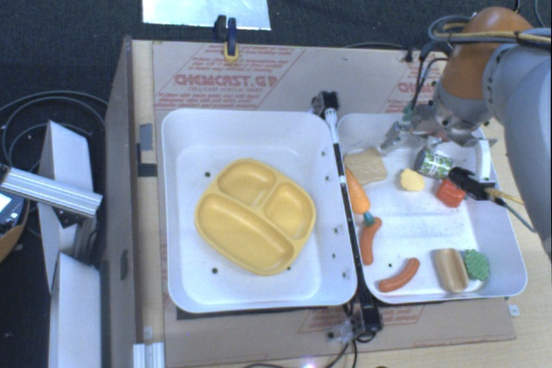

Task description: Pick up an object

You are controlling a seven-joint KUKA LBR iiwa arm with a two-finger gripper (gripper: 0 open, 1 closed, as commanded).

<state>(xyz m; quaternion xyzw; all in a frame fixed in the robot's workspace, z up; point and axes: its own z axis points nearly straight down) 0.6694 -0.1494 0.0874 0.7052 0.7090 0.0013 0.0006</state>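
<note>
— Whereabouts of the claw?

— Over the far end of the right bin, hanging from the grey arm with the orange band.

— Wide or narrow?

— Cannot tell: too much wrist and cabling in the way.

— Closest to it?

— A small green-and-silver can, just beneath the claw, down on the bin floor. Touching or apart, cannot tell.

— And around that?

— On the camera's side of the claw, just beside the can: a yellow lemon-like piece and a red piece. Left of the claw in the view, near it, a tan slice of bread. Past the bread and nearer the camera, along the wall between the bins, an orange carrot, then a short red sausage.

— Farther off?

— Well apart from the claw, at the near end of the same bin: a longer sausage, a bun, and green broccoli pressed against the bun.

— The other bin?

— Far to the left of the claw in the view — a yellow divided plate, flat in the left bin. Both bins on a desk under a red-printed sheet. A black clamp at the bins' far joint, left of the claw.
</note>
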